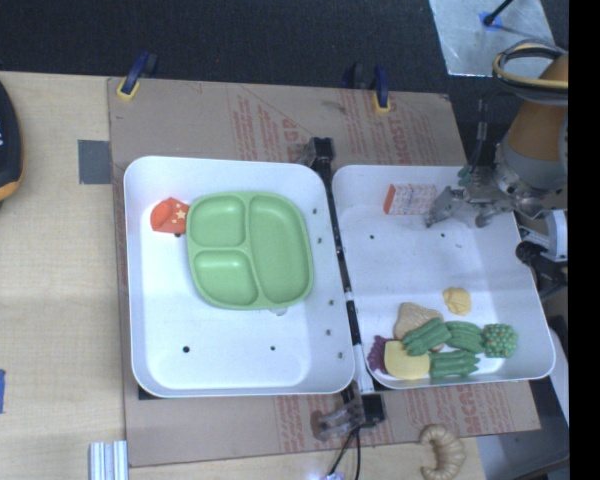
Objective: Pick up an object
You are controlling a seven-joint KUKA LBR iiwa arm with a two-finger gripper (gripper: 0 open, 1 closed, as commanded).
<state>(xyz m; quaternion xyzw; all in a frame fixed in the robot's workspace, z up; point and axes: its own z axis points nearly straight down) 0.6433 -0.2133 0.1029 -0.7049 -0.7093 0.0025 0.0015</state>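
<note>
1. The two-finger gripper (460, 208) hovers over the far right part of the right white bin (380, 258), fingers spread apart, holding nothing.
2. A small flat packet, orange and white (408, 200), lies just left of the gripper, long axis running left-right.
3. Green plastic vegetables (450, 343) cluster near the bin's near edge.

A: Bins (155, 368): smooth white plastic, slight sheen. Green plate (250, 250): matt plastic.
B: Board (230, 118) beneath looks like printed cardboard, matt; bench (45, 298): pale wood-grain finish.
</note>
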